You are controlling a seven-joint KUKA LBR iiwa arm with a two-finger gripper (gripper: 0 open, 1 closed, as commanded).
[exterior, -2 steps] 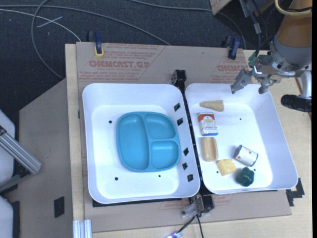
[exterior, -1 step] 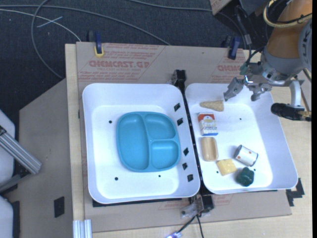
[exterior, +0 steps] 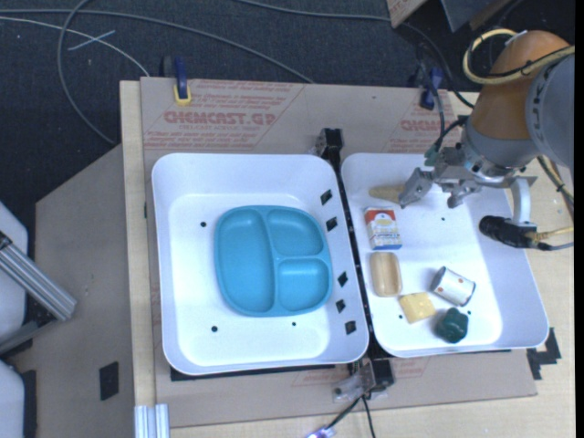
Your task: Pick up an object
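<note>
Green lump point(exterior: 451, 325) nearest, small box point(exterior: 383, 228) lengthwise upright

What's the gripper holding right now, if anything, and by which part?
Nothing. The gripper hangs open above the right bin, nothing between its fingers. The wooden stick lies just beside it, and the small box sits untouched.

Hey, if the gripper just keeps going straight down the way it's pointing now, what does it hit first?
Probably bare floor of the right bin. The gripper hangs over the bin's far end, with a tan flat piece just beside it toward the left bin; it might clip that, but one slanted view leaves depth unclear.
</note>
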